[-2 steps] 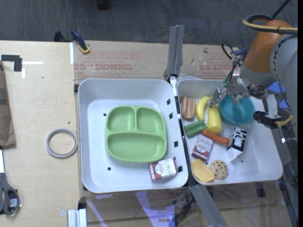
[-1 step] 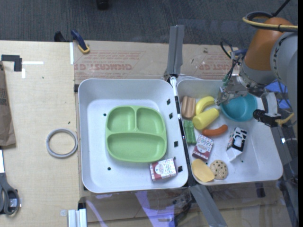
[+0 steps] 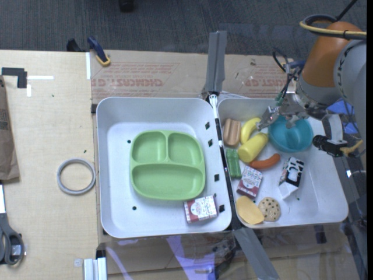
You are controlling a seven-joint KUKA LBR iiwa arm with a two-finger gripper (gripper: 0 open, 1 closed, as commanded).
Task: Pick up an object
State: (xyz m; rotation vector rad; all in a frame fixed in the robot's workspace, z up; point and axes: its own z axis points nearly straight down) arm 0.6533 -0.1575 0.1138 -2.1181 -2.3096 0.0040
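The arm reaches in from the right over the right bin (image 3: pixel 326 212), and its gripper (image 3: pixel 278 111) hangs at the far end of that bin, right at the rim of a blue bowl (image 3: pixel 291 134) and close beside a yellow banana (image 3: pixel 249 128). The fingers are small and dark against the clutter, so whether they stand wide or narrow cannot be told, and nothing is visibly held between them. The likeliest target looks to be the blue bowl or the banana, since both lie just under the tool. Crowding is the main risk: the banana touches a yellow cup (image 3: pixel 252 147), a tan hot-dog bun (image 3: pixel 232 132) lies just beside it, and an orange carrot (image 3: pixel 263 161) sits against the bowl's near side. A descent here could land one finger on the bowl's rim and the other on the banana, so that the closing pinches nothing or nudges both aside. The bowl's curved, smooth wall may also slip out of a narrow grasp. Farther toward the near edge lie a cookie (image 3: pixel 269 209), a yellow wedge (image 3: pixel 250 211), a red packet (image 3: pixel 250 182) and a small black-and-white carton (image 3: pixel 292 172), well apart from the gripper. The left bin (image 3: pixel 111 174) holds a green divided plate (image 3: pixel 168 164) and a red box (image 3: pixel 201 209).
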